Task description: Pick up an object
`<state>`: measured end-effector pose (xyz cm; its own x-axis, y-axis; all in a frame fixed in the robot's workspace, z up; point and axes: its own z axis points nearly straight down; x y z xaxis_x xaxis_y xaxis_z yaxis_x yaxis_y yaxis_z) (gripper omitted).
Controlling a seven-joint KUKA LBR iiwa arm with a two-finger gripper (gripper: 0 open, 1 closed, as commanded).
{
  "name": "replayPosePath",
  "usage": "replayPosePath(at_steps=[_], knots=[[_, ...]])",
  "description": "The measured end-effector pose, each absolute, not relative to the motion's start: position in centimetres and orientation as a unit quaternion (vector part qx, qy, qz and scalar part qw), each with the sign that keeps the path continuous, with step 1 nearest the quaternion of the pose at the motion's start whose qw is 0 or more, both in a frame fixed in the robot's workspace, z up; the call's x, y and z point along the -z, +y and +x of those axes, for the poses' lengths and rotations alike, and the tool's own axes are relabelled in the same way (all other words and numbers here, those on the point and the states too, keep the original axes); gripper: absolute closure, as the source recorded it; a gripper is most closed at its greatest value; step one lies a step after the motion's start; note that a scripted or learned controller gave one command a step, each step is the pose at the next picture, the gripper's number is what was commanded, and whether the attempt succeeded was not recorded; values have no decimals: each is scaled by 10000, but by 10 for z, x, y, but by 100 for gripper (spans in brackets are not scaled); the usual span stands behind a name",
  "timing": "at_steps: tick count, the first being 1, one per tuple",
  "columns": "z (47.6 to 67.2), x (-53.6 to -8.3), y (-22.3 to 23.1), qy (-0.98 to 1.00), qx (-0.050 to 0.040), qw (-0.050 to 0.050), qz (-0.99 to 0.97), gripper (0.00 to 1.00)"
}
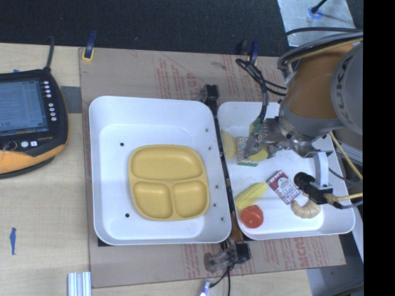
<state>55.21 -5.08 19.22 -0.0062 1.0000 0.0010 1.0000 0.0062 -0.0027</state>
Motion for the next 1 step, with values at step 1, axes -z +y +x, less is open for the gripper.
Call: replayPosePath(at_steps=[1], knots=[[545,-225,19,-7090,-7,16,-7052,100]])
